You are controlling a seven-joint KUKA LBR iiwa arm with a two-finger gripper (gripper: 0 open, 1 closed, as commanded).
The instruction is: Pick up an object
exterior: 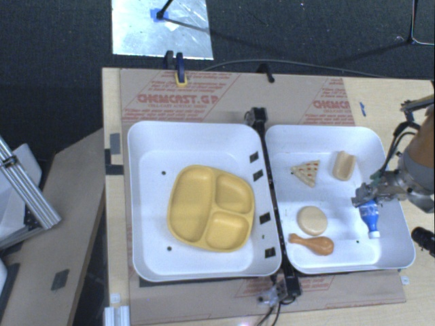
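We see the gripper point(370, 202) low over the right bin point(391, 253), near that bin's right wall, with a blue-and-white object point(370, 221) showing directly beneath it; whether the fingers are clamped on that object, merely touching it, or spread apart, we cannot tell. The grey arm point(416, 172) comes in over the desk's right edge. Moving outward inside the same bin, we find a round tan disc point(312, 220) toward the middle, a brown drumstick-shaped piece point(312, 244) close to the front wall, a triangular slice point(306, 173) toward the back left, and a pale loaf-like block point(343, 166) beside it at the back. None of these lies against the blue-and-white object. Across the central divider, the left bin point(146, 182) carries a yellow compartment plate point(211, 208). Both bins rest on a printed cardboard sheet point(204, 94) covering the desk point(112, 94).
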